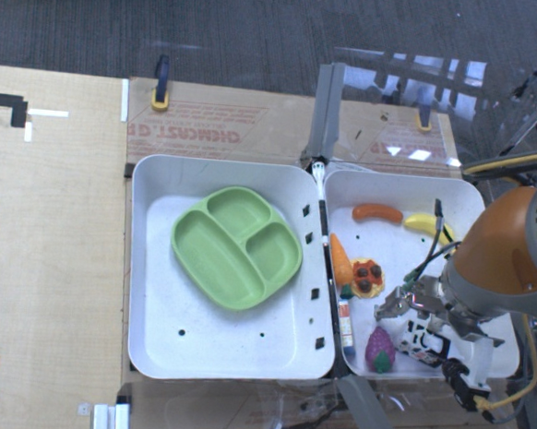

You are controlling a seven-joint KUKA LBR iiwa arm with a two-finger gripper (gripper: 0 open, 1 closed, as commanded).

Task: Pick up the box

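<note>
The gripper (407,308) sits low in the right bin (344,189), hung from the grey arm with its orange band (499,247), and whether it is wide or narrow cannot be told from this angle; nothing shows between it as held. The box (344,319), long and narrow, stands on edge against that bin's left wall, just left of the gripper and apart from it.

By size after the arm come the two white bins. The left bin (143,273) bears a green divided plate (237,246), lying flat near its middle. In the right bin, an orange carrot (340,259) lies beside the box's upper end, a sausage (377,212) and a banana (421,223) lie near the far wall, a small pizza slice (367,276) lies just left of the gripper, and a purple-and-green toy (381,348) lies near the front wall.
</note>
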